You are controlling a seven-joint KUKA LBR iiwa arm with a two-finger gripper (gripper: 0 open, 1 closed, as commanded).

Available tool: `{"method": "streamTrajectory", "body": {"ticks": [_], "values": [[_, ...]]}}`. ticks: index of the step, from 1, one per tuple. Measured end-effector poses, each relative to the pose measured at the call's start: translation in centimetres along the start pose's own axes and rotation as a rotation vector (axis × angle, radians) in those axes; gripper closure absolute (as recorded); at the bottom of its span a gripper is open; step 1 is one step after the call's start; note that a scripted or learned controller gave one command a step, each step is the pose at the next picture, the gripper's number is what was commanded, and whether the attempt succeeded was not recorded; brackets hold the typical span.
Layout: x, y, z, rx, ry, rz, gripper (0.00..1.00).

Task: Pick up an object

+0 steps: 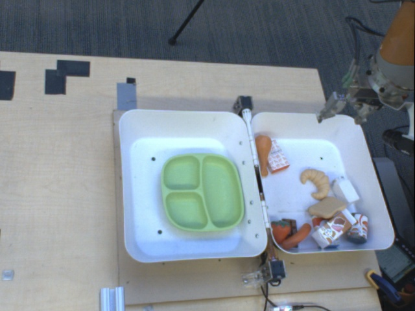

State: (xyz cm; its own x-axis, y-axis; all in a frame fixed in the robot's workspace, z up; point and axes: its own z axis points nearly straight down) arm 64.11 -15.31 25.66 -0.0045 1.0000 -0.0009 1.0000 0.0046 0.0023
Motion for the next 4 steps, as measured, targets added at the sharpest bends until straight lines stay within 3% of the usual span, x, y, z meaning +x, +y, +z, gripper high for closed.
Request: {"method": "streamTrajectory", "body": {"ticks": [1,2,3,4], "values": [[-1.3,-3.3,17.1,-0.003,0.000,0.002,0.00],[-2.3,-8.1,17.1,-0.002,0.000,0.003,0.00],[-2.2,-7.9,15.9,-0.007,-0.001,0.001,1.00],[1.4,-2.0,4.1,-0.005,0.000,-0.002,1.00]]}}
